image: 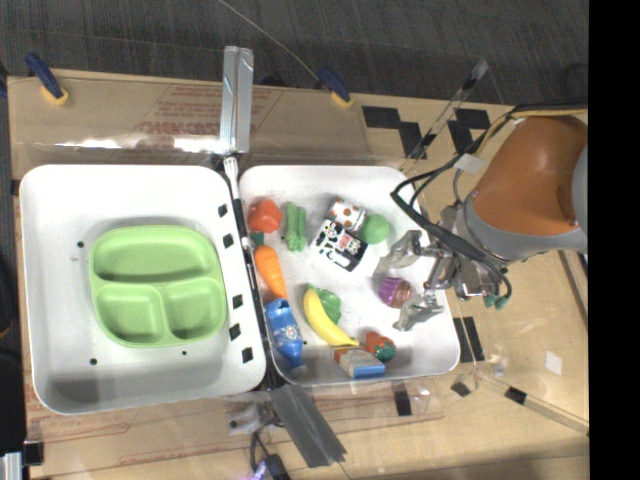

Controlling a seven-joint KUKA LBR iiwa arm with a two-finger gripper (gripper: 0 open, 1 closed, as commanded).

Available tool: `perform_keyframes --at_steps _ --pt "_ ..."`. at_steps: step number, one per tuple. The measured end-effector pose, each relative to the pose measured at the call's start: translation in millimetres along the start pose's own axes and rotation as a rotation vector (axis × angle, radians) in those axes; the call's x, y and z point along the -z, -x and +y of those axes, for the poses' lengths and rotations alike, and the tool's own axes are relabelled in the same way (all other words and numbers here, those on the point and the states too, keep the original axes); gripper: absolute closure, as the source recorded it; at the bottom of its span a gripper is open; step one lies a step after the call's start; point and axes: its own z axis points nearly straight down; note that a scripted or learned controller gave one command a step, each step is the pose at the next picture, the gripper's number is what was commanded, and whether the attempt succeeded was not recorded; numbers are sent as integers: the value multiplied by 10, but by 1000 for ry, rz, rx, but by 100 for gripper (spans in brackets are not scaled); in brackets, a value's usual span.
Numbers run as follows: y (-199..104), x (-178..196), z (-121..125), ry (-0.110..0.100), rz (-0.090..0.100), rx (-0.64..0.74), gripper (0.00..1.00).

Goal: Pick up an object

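Two white bins sit side by side on the bench. The left bin [45, 268] carries a green tray [157, 285] with three compartments, lying near its middle. The right bin [300, 180] holds the toys. The arm [528, 183] comes in from 3 o'clock, its orange band over the bin's right rim, and the gripper [410, 280] hangs low over the right part of that bin with its fingers spread wide, one finger toward 12 o'clock and the other toward 6 o'clock. Between them, a little toward 9 o'clock, lies a purple toy [392, 291]; whether either finger touches it cannot be told, and nothing is clamped. At 12 o'clock from the purple toy sits a green ball [376, 229], just beside a black-and-white box [341, 236] with red marks, which lies tilted near the bin's middle. Toward 9 o'clock from that box stands a green pepper [295, 226], and beyond it a tomato [264, 215] near the divider between the bins. Below the tomato, at 6 o'clock, lies a carrot [269, 271], then a blue toy [284, 332] in the bin's near left corner. A banana [326, 317] lies slanted between the blue toy and the purple toy, with a small green piece [330, 303] touching its upper side. At the bin's 6 o'clock edge rest a blue-and-grey block [361, 365] and a small red-and-green toy [380, 346], touching each other.
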Motion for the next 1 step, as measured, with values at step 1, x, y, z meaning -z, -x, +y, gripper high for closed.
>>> perform_keyframes --at_steps 1 --pt "-4 -901 -64 -5 -18 191 0"
